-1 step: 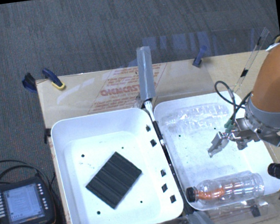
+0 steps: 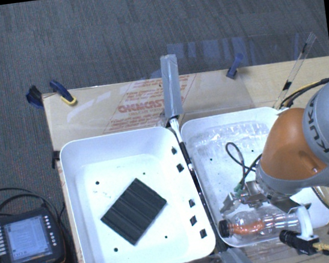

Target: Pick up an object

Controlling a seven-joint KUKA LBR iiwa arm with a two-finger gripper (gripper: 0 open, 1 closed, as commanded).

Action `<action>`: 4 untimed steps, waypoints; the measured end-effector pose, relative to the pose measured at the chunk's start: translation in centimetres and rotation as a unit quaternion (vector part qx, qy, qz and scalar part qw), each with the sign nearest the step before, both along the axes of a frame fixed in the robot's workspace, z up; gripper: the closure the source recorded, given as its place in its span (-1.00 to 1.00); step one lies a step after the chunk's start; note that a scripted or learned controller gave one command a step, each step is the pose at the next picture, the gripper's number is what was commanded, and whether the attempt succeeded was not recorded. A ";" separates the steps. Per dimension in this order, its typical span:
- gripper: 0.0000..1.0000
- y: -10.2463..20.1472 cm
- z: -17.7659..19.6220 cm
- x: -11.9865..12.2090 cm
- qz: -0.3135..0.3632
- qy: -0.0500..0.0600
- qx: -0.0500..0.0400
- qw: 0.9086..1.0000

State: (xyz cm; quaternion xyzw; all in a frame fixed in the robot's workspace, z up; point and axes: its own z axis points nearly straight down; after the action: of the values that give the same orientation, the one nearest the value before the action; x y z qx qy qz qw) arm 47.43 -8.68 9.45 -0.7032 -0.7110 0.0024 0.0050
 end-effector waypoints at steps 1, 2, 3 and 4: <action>-1.00 -4.8 5.7 0.7 -0.055 -0.002 -0.001 0.999; -1.00 -1.4 -0.9 0.4 -0.163 -0.007 -0.001 0.987; -1.00 -3.4 4.5 1.9 -0.175 -0.001 -0.002 0.985; -1.00 -6.9 7.5 6.6 -0.204 -0.001 -0.003 0.979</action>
State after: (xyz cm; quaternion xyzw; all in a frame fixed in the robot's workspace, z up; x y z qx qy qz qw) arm 54.04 -15.59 16.94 -0.8333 -0.5529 0.0030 0.0029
